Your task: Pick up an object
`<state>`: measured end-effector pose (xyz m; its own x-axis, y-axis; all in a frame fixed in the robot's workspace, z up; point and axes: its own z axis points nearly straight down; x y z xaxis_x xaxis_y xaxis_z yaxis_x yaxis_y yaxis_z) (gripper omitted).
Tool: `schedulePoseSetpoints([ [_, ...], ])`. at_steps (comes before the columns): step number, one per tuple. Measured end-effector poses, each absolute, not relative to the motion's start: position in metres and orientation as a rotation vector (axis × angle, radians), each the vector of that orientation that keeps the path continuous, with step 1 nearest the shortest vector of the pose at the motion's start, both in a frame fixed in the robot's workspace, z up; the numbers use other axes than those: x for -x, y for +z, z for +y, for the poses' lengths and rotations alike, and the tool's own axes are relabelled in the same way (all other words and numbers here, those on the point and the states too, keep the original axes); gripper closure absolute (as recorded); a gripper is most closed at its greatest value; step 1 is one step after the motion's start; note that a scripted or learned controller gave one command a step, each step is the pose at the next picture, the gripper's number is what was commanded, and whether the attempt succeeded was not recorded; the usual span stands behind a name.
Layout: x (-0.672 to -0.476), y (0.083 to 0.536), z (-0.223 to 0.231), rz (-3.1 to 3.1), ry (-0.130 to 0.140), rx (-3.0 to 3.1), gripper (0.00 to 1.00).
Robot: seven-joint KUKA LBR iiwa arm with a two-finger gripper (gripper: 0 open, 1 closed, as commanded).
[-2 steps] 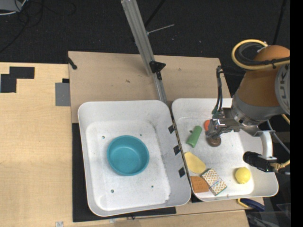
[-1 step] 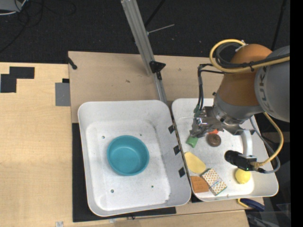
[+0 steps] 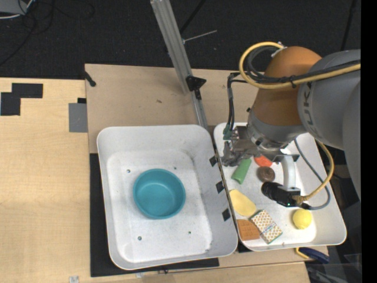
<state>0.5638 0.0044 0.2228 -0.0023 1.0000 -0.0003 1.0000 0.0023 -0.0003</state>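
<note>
My gripper [image 3: 231, 152] is low in the right bin [image 3: 330, 236], close to its left wall. A green block [image 3: 241, 171] lies just below it, nearly touching. Beside that are a small red-orange piece [image 3: 263, 161] and a brown disc [image 3: 266, 173]. Toward the front lie a yellow wedge [image 3: 242, 203], a patterned box [image 3: 267, 225] on a tan flat piece [image 3: 247, 232], and a yellow ball [image 3: 302, 219]. The arm's bulk hides the back of this bin.
The left bin [image 3: 118, 152] holds a teal bowl [image 3: 158, 193] near its middle. A slanted metal bar [image 3: 177, 52] rises behind the bins, ending at the wall between them. Black clips [image 3: 221, 186] line that shared wall.
</note>
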Motion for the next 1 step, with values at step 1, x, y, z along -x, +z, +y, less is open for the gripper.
schedulePoseSetpoints([
  [1, -0.5628, 0.2229, 0.0549, 2.225, -0.001, -2.219, 1.0],
])
